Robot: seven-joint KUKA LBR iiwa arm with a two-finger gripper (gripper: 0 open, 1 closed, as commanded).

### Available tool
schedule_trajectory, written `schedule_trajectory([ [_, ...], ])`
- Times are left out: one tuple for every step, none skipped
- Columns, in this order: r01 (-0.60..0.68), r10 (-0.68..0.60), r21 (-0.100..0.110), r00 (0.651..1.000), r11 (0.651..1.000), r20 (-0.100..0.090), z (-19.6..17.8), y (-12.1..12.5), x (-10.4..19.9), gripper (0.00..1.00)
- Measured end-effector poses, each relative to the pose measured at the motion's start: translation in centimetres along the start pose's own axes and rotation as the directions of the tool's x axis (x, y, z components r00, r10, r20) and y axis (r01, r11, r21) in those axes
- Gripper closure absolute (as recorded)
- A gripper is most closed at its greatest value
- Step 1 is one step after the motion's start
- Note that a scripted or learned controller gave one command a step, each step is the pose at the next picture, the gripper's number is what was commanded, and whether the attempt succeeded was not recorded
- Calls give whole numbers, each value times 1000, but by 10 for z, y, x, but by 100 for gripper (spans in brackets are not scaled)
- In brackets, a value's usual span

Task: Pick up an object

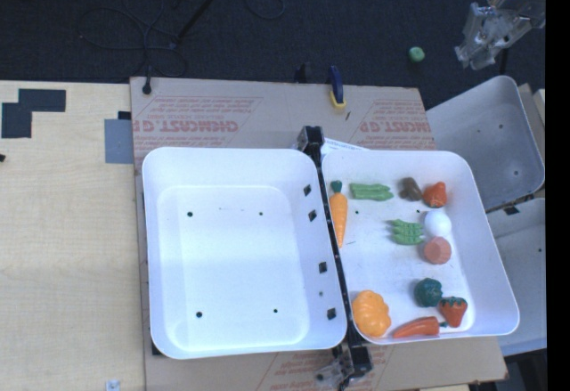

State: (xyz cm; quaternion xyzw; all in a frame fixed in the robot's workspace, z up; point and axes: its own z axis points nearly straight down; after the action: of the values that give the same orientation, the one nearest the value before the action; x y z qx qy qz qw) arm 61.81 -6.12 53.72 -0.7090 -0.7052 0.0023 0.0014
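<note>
The right bin [485, 229] holds several toy foods. An orange carrot [338, 216] lies along its left wall, with a green pod [370, 191], a brown piece [410, 189] and a red-orange piece [435, 194] near the far wall. A white egg [437, 223], a green bunch [407, 232] and a pinkish round piece [437, 250] sit mid-bin. An orange pumpkin [371, 313], a dark green piece [427, 291], a red strawberry [453, 311] and an orange chili [416, 327] lie near the front. My gripper [485, 35] hangs high at the top right, well beyond the bins.
The left bin [156, 202] stands beside the right one, with a black divider [325, 229] between them. A small green ball [416, 52] lies on the dark floor behind the bench. A grey metal plate [485, 126] stands to the right of the bins.
</note>
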Motion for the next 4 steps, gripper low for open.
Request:
schedule_trajectory([
  [0,0,-2,1000,1000,1,1,23,-69,100],
  [1,-1,-2,1000,1000,1,1,26,-128,100],
  [4,-4,-3,1000,1000,0,0,22,-153,100],
  [3,-3,-1,1000,1000,-2,0,10,-152,100],
])
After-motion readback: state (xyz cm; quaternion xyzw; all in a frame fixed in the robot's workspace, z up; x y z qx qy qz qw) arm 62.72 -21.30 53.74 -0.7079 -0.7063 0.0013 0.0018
